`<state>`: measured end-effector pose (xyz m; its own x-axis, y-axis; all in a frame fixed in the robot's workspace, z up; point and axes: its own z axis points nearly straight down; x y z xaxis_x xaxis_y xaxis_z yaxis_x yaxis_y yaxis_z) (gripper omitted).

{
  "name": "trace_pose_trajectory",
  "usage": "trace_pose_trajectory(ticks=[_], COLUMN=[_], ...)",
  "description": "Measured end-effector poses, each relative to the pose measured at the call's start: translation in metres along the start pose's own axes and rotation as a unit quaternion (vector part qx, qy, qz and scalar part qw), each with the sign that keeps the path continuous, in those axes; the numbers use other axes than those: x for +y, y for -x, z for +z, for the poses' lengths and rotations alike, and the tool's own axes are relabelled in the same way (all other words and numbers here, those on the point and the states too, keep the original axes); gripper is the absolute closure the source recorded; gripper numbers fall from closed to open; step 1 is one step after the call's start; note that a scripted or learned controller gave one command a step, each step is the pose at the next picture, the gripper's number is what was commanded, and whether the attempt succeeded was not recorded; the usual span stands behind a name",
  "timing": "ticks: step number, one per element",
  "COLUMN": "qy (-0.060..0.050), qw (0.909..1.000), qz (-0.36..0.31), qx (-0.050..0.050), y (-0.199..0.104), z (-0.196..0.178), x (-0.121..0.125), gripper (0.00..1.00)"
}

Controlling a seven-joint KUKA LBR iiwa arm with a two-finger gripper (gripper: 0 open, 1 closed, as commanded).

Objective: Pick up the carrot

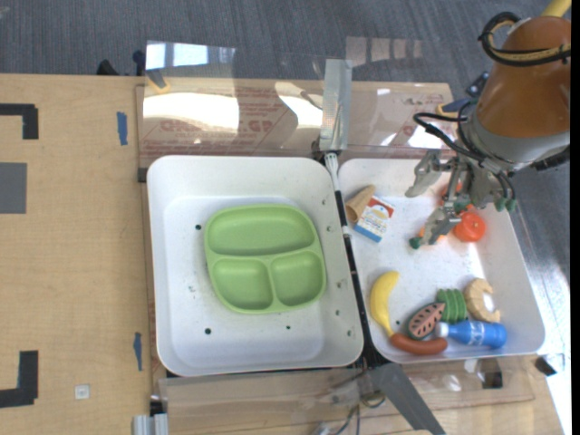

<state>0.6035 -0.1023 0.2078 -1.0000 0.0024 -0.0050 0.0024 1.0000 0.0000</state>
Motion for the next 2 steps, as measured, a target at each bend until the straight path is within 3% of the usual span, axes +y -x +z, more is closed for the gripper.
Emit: trace_pose_trajectory(ticks=[1,2], qy=[0.002,0.0], qw=[0.9995,0.9985], qz=[0.033,0.056], qx=[0.002,0.001], y=[-0.046,-0.122], z=[0.023,0.022], x=[0.087,0.056], gripper=[0.0,0.0])
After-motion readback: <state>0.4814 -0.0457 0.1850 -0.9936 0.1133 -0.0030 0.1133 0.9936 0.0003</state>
